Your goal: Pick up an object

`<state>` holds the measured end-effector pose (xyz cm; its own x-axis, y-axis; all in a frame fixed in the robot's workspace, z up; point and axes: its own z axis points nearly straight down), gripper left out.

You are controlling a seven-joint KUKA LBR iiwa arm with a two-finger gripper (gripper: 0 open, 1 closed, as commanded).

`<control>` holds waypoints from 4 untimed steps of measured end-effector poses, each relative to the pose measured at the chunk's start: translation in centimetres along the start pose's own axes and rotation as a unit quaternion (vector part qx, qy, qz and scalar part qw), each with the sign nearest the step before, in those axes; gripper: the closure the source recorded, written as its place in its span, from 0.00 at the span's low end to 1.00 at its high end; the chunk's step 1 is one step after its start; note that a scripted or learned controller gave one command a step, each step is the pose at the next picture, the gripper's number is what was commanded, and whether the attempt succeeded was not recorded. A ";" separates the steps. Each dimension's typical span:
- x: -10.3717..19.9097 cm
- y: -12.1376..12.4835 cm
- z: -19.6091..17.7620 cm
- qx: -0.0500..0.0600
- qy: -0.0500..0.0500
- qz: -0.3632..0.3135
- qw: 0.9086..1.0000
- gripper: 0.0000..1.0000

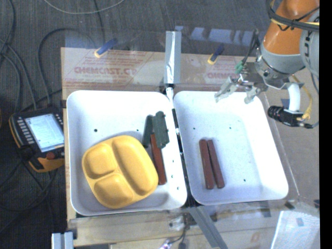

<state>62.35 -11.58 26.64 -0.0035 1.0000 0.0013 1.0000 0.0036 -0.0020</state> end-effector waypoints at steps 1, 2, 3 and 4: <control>4.4 -4.8 8.4 0.001 0.000 -0.029 1.000 0.00; 0.7 -6.8 17.2 -0.002 0.000 -0.017 1.000 0.00; 0.9 -6.8 16.4 -0.002 0.001 -0.018 1.000 1.00; 7.5 -2.5 8.4 0.001 -0.001 0.013 1.000 1.00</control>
